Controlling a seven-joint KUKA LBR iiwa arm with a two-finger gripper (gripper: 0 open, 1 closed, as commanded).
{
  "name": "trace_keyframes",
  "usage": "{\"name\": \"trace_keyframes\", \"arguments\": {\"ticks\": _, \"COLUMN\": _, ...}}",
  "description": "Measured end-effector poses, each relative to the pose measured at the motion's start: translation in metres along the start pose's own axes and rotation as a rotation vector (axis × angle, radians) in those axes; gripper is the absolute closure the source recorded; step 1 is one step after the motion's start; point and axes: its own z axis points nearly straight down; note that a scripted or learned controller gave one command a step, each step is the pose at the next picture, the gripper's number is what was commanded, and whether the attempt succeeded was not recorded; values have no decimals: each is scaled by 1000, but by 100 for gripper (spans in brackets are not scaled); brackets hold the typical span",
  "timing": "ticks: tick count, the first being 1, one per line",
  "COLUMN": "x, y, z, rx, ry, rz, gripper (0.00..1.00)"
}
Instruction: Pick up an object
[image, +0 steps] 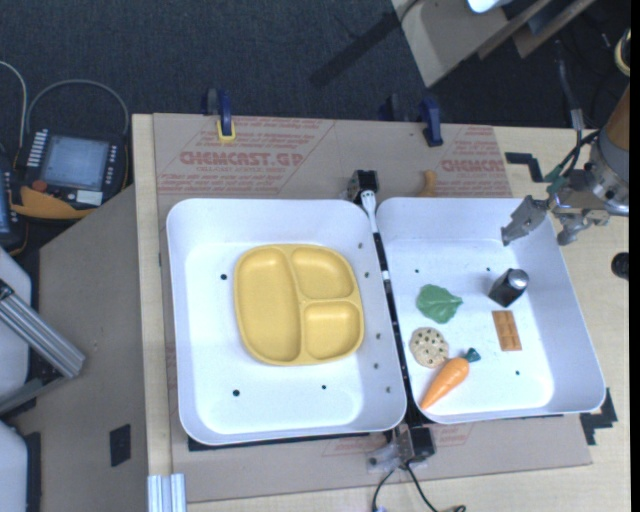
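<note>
Two shallow glossy white bins side by side on a brown board: left bin (200, 330), right bin (560, 340), rims touching along the middle. In the left bin, a smooth yellow plastic plate (297, 302) with three compartments and rounded corners, bare white floor all round it. In the right bin, small things grouped low and central: orange carrot (446, 379) tapering toward the front rim, flat green leaf (438, 301), round speckled cookie (429, 346), thin brown rectangular wafer (507, 330), dark stubby cylinder (508, 287). Open floor toward the far rim. Gripper (545, 220) over the far right corner, fingers spread apart, clasping nothing, well apart from the cylinder.
</note>
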Motion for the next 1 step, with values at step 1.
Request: {"name": "trace_keyframes", "arguments": {"ticks": 1, "x": 1, "y": 2, "z": -7, "rx": -13, "ry": -3, "rz": -3, "gripper": 0}}
